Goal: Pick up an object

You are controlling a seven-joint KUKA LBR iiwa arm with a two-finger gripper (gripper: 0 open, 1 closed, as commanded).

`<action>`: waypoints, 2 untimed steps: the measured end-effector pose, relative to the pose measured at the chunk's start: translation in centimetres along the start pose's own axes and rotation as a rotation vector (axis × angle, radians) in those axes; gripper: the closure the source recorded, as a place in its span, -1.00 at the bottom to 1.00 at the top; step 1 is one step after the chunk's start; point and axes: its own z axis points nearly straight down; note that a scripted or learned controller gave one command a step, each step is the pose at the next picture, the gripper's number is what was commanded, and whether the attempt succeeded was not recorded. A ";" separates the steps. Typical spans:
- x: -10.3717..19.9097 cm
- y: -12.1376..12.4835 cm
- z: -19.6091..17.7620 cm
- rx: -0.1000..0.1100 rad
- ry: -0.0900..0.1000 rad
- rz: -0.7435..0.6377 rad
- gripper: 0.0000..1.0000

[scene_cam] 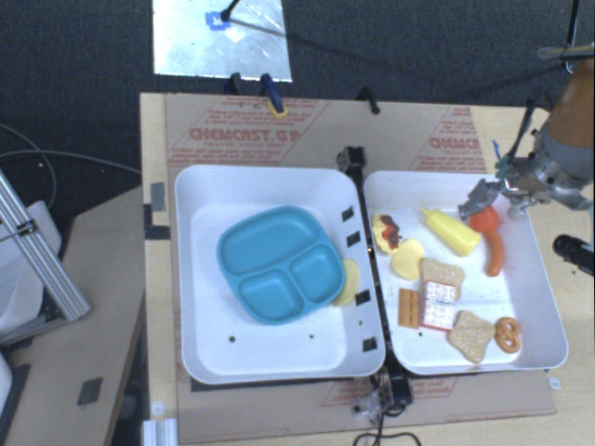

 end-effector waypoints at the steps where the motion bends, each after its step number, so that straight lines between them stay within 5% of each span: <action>1: -3.3 -2.0 12.2 -0.006 0.001 -0.004 -1.00; 2: -3.4 -4.7 13.0 -0.013 0.003 -0.004 -1.00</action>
